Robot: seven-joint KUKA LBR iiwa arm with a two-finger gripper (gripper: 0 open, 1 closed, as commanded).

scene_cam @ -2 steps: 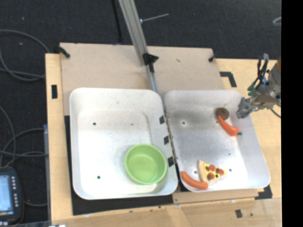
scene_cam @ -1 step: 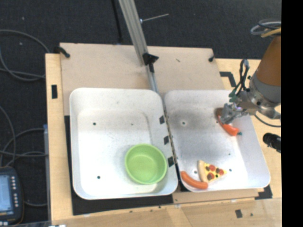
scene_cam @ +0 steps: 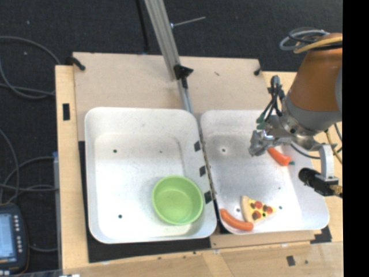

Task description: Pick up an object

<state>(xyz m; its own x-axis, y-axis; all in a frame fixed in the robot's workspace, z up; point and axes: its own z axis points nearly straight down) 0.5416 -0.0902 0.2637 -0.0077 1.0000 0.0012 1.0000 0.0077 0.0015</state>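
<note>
My gripper (scene_cam: 258, 143) hangs over the upper middle of the right bin (scene_cam: 230, 172), below the grey wrist and orange band. An orange carrot-like piece (scene_cam: 281, 156) lies just to its right, close to the gripper body; whether they touch is unclear. A toy pizza slice (scene_cam: 255, 209) rests near the bin's front edge, with a red sausage (scene_cam: 236, 220) beside it on the left. In the left bin (scene_cam: 115, 154) a green bowl (scene_cam: 177, 199) sits upright at the front right corner.
A slanted metal pole (scene_cam: 164, 33) rises from behind the bins where they meet. Black clips (scene_cam: 203, 169) line the seam between the bins. A black part with cables (scene_cam: 316, 179) hangs at the right bin's right edge.
</note>
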